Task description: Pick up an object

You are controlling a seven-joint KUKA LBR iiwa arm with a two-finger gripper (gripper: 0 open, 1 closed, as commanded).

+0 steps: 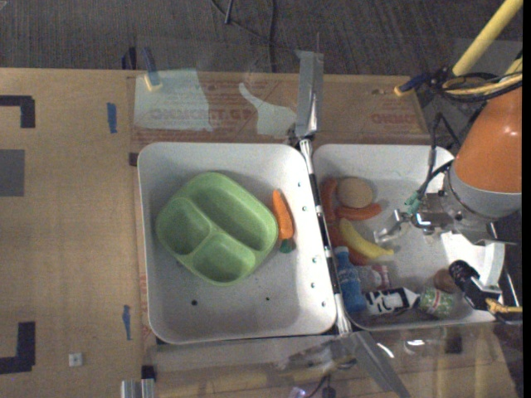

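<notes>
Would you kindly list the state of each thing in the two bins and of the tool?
green divided plate: upright, tilted in left bin
carrot: lying against the plate's right edge
banana: lying in right bin
sausage: lying above the banana
round beige item: resting near the bin's top
black-and-white carton: on its side
tool: hovering over right bin, holding nothing visible

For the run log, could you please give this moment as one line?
tool over right bin | above banana | carrot beside green plate, left bin
</notes>
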